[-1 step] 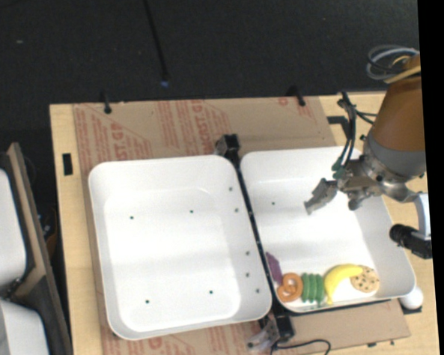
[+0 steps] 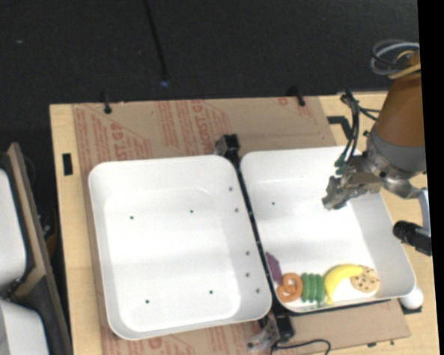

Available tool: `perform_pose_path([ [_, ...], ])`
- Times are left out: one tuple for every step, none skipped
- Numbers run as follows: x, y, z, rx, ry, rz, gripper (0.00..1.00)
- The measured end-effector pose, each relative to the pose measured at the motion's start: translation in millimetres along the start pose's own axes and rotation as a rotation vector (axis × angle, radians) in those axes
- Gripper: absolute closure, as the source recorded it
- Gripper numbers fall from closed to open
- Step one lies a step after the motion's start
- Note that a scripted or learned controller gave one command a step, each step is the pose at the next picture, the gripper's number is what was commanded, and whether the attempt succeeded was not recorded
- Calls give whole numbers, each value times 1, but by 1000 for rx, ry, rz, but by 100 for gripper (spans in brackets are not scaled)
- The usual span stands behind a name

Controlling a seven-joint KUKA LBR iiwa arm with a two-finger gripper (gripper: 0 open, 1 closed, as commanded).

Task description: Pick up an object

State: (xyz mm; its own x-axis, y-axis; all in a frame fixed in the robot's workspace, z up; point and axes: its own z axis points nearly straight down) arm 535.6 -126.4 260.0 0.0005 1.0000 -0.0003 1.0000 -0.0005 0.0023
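Dark flooring framed a pale wooden bench (image 2: 72, 242) laid with a brown printed cardboard sheet (image 2: 174, 127), and on that sat the two shallow white bins side by side. Down in the near corner of the right-hand white plastic bin (image 2: 297, 176) the small toys were bunched in a row along the front wall: a curved yellow plastic banana (image 2: 340, 275) in the middle, a round tan cookie with dark chips (image 2: 365, 280) touching its right end, a ribbed green piece (image 2: 313, 287) just left of it, and an orange ring-shaped pretzel (image 2: 290, 287) beside that. A thin purple sliver (image 2: 273, 265) lay against the bin's left wall, just above the pretzel. And the two-finger gripper (image 2: 334, 197) hung over the upper right part of that same bin, well apart from the toy cluster, with nothing visible between its fingers. From this slant the grey fingertips merged into one dark shape, so whether the jaws were spread or closed could not be told. Behind it the grey arm with its orange band (image 2: 402, 113) came in from the right, cables looping beside the wrist. The left-hand white plastic bin (image 2: 104, 218) showed only its small dark floor dots. A black clamp (image 2: 228, 144) sat at the far end of the seam between the bins.
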Motion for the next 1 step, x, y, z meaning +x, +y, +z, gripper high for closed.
perform_pose_path([
  [-1,12,12,3,0,0,100],
])
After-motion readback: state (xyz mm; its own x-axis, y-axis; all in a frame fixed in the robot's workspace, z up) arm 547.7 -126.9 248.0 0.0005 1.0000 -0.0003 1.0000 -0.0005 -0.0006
